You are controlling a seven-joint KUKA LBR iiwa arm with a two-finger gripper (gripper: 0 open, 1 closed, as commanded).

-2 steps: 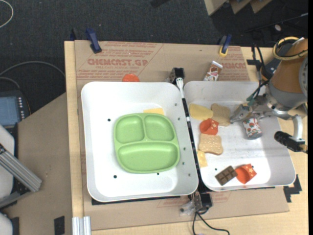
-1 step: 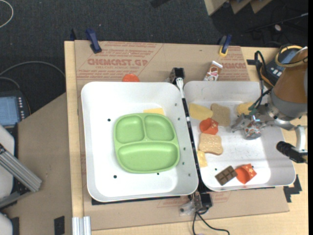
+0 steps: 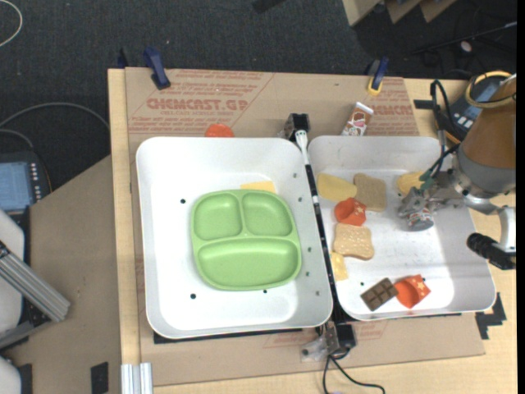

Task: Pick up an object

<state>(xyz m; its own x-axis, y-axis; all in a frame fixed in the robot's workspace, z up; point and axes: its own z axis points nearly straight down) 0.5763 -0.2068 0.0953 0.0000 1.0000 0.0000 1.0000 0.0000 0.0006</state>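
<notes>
Toast slice is lodged in right bin, beside red piece. Gripper is lowered nearby; finger spread cannot be told.

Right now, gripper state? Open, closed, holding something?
Gripper: low in the right bin, beside the food pieces; open or closed cannot be told.

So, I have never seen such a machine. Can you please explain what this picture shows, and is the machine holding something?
One camera looks down at a slant on a bench. The grey and orange shape at the right is a robot arm; its gripper hangs low over the right bin. That bin holds toy food: bread slices, cheese, a tomato, chocolate and a red piece. The left bin holds a green tray with three sections. I cannot tell whether the gripper holds anything.
</notes>
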